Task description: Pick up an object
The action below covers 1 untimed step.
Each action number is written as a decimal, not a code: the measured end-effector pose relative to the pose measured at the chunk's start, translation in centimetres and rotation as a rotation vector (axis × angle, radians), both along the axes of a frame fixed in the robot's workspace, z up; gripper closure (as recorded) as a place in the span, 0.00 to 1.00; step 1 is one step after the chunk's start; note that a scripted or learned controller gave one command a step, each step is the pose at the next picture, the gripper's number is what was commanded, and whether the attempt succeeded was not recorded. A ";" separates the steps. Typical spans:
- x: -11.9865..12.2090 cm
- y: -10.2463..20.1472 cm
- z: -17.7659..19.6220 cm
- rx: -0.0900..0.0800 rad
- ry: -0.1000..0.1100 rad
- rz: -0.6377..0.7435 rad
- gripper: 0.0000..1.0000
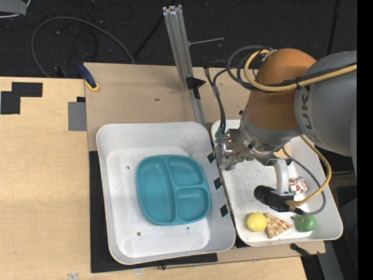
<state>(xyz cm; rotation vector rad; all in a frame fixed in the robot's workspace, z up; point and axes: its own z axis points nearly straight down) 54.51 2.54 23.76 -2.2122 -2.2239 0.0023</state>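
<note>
Pincer [226, 151] over right bin's [242, 188] left edge (grip state impossible to tell), yellow ball [256, 221], pizza-slice toy [278, 227] and green toy [305, 222] along its near rim, teal plate [173, 189] in left bin [116, 156]

Arm [280, 104] covers far end of right bin [243, 186], rim incl. Red-white obj [298, 185] by bin's right wall: too small to ID, partly behind robot hw. Green obj [306, 223], bin's near-right corner, partly covered.
</note>
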 end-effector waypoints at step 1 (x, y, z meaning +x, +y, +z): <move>-2.1 5.5 0.0 -0.001 0.001 0.000 1.00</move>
